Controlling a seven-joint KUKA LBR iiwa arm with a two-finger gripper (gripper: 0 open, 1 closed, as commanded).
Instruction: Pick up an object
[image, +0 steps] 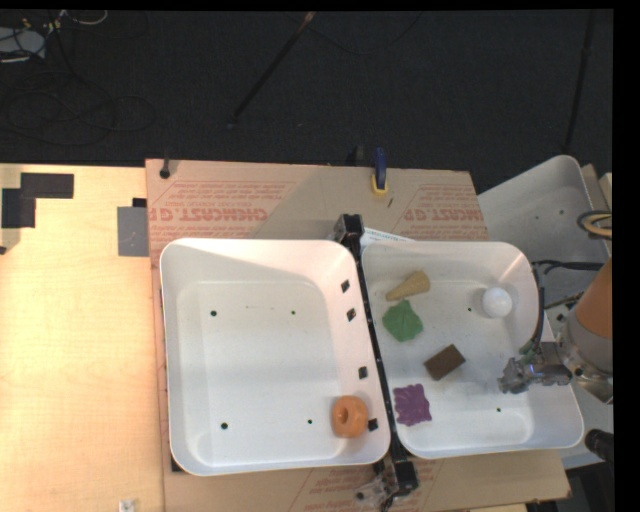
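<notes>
The metal two-finger gripper (517, 378) hangs over the right white plastic bin (520, 440), right of the brown rectangular block (445, 361); its grip cannot be told.

Bins: 2 shallow white bins, left bin (190, 300) and right bin (540, 440), side by side
Under bins: cardboard sheet (250, 205) with red print
Bench: light wood benchtop (70, 350)
Rear edge: blue clamp (379, 170)
Background: dark carpet floor (400, 80)
</notes>
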